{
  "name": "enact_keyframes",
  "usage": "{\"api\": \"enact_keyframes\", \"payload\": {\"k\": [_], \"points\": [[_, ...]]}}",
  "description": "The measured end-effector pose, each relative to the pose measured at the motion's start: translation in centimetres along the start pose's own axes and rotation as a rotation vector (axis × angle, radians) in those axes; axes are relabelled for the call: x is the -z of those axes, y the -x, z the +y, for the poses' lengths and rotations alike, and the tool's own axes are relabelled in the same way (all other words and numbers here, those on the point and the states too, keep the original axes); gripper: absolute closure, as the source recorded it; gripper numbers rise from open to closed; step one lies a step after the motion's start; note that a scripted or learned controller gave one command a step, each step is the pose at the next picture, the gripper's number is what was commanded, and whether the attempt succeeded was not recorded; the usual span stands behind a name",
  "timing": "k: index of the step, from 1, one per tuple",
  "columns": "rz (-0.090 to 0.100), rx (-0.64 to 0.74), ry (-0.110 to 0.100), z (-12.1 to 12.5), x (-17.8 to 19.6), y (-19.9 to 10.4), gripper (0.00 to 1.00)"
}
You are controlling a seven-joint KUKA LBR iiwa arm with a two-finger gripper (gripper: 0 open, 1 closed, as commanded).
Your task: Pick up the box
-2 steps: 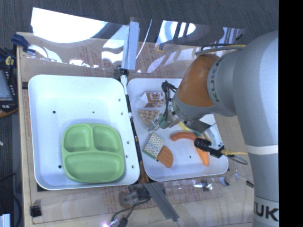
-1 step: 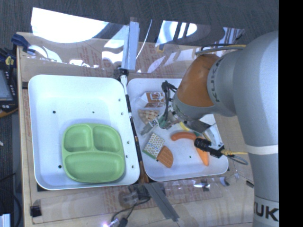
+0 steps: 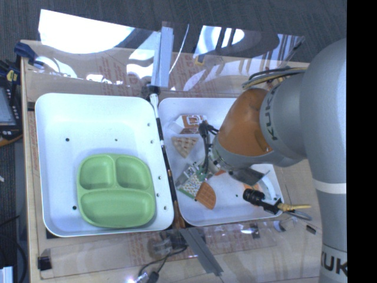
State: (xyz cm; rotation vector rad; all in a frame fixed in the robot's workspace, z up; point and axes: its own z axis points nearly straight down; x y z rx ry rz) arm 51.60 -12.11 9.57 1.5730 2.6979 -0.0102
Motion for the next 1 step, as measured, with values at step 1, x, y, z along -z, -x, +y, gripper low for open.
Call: {"api": "enact_keyframes", "payload": {"k": [1], "points": [[0.009,0.006,-0.002,0.16,0.85,-0.28,1.0]]}}
